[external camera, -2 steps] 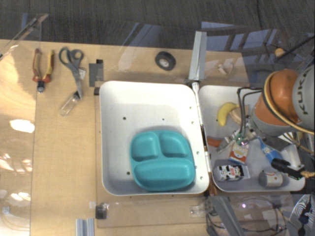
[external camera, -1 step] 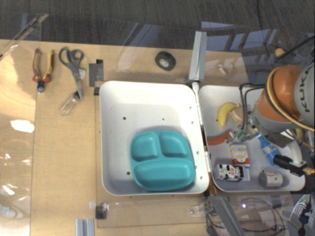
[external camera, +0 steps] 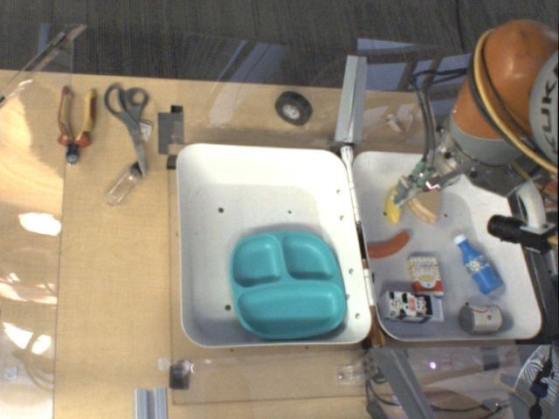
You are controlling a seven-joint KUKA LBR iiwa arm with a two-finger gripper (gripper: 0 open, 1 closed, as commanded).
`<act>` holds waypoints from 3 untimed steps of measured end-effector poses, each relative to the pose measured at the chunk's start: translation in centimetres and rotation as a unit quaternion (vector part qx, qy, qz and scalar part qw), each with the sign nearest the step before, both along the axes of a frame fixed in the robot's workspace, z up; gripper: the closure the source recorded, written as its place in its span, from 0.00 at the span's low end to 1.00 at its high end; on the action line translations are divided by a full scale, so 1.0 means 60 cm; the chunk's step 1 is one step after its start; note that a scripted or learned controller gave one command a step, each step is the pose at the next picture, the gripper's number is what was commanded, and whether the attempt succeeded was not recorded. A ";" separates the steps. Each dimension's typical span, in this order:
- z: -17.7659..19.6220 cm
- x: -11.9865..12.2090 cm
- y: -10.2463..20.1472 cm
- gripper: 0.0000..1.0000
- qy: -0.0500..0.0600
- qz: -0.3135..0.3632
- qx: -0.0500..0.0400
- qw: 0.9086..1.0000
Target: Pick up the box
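Not picked up yet: box (external camera: 425,275) lying flat in the right bin (external camera: 524,321), near-middle, just beyond a black-and-white carton (external camera: 409,305) and left of a blue bottle (external camera: 479,266). Long axis running roughly near-to-far, label face up, nearly square to the bin. Pincer (external camera: 417,184) hovering over the bin's far-left part, above a banana (external camera: 395,206) and well apart from the box; grip state impossible to tell. Remaining: reach, descend, close, lift

One camera, fixed above, looks slantwise down on both bins (external camera: 262,173); arm (external camera: 511,85) enters at three o'clock.
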State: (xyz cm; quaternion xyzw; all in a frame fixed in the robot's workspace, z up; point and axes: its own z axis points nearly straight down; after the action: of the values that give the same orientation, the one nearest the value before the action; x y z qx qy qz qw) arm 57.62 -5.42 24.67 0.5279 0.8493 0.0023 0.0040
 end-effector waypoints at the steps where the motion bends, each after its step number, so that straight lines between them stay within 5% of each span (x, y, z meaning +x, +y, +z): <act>1: 0.000 0.000 0.000 0.00 0.000 0.000 0.000 1.000; 2: -0.197 -0.068 -0.137 0.00 0.002 0.029 0.000 1.000; 3: -0.261 -0.099 -0.153 0.00 -0.003 -0.057 0.000 0.998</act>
State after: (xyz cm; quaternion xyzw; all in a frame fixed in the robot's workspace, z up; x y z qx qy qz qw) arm 51.70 -14.57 9.00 0.5750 0.8181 0.0041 0.0067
